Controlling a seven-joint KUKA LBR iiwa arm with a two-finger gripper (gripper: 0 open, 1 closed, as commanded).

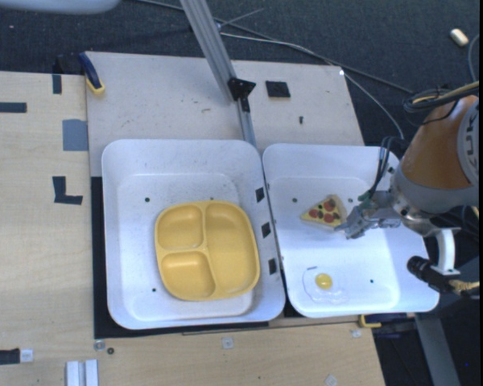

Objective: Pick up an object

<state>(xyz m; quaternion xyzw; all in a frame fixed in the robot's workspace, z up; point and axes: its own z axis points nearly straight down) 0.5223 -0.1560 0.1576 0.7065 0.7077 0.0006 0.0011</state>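
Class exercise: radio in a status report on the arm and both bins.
Gripper low in right bin, beside pizza slice, grip unconfirmed. Fried egg lies apart. Yellow divided plate in left bin.

Bench top (169,103) pale wood, dark tape patches on the left side; two white bins side by side, left bin (121,215), right bin (306,167); slanted metal strut (213,43) runs down from the top edge to a black clamp (241,88) just above the gap between the bins; small black square (278,89) beside the clamp; blue-and-yellow clip (91,74) at the bench's upper left corner; thin cables (306,51) across the dark floor.
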